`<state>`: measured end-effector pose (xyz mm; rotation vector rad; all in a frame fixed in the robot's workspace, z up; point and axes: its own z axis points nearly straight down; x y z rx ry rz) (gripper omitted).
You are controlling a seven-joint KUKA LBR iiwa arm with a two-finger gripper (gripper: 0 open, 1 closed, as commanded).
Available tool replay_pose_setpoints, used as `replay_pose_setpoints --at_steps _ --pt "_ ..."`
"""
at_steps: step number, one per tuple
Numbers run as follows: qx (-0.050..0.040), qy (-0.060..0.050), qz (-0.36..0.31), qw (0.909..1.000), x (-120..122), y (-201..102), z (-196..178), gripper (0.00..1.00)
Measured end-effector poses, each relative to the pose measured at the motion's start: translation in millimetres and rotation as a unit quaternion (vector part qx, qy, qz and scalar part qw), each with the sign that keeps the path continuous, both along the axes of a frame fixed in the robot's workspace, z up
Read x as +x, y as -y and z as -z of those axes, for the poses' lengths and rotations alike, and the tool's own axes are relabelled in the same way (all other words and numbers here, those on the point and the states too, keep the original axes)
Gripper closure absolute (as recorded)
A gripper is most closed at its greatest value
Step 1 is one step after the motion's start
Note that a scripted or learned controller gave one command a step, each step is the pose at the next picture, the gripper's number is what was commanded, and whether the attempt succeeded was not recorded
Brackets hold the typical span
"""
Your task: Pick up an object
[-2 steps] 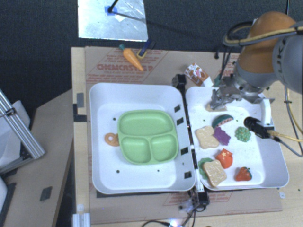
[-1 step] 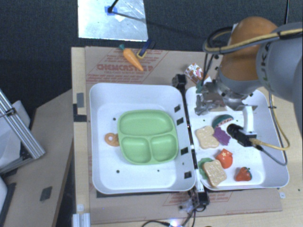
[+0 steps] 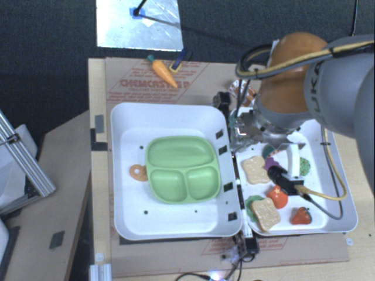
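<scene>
The right bin holds several toy foods. Among them are a bread slice, a second bread slice on a green leaf, a red tomato, a strawberry, a purple piece and a green broccoli. My gripper hangs over the upper left part of this bin, just above the first bread slice. The wrist and arm hide its tips and the bin's far end.
The left bin holds a green divided plate and a small orange ring to its left. A toy carrot lies on the board behind the bins, beneath a shiny sheet.
</scene>
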<state>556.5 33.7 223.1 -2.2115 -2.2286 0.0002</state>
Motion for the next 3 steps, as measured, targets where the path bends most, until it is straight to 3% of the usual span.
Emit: replay_pose_setpoints --at_steps 1,2,3 --pt "0.0003 -0.001 0.0 1.0 -39.7 -44.0 4.0 1.0" --pt "0.0002 0.002 0.0 1.0 -48.3 -66.0 -11.7 1.0" --pt "-0.0006 0.001 0.001 1.0 -37.6 -68.9 -1.7 1.0"
